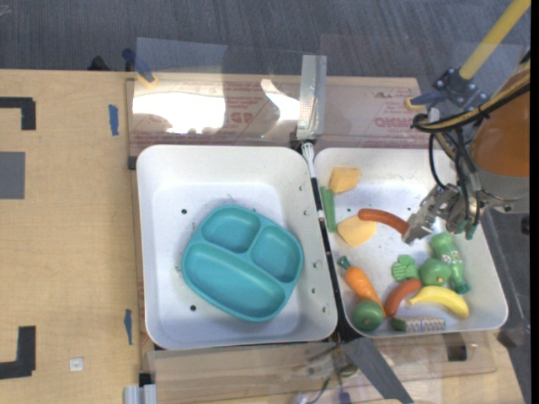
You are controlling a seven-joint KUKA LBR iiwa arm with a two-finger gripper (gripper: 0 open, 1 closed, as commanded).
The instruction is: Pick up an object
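Nothing picked yet, as far as I can see. The gripper point(440, 217) hangs over the right shallow white bin point(497, 297), toward its right edge. Its metal fingers point(418, 223) look spread a little, tips pointing down-left toward the right end of a long red-orange plastic sausage point(383, 220), and nothing sits between them. So the approach looks about done; the close and lift are still to do. The sausage looks like the likely target: slim, curved, glossy, lying flat mid-bin, just above a pale yellow wedge point(356, 232). It could roll or slip under a pinch. Rest of that bin: a yellow-orange chunk point(344, 179) near the top left corner, a thin green strip point(328, 209) along the left edge, an orange carrot point(360, 283) and a green round fruit point(367, 314) near the bottom left, a cluster of green toy veg point(440, 267) right under the gripper, a yellow banana point(441, 300) toward the bottom right. The left white bin point(160, 175) holds a teal divided plastic plate point(242, 262), well away from the action.
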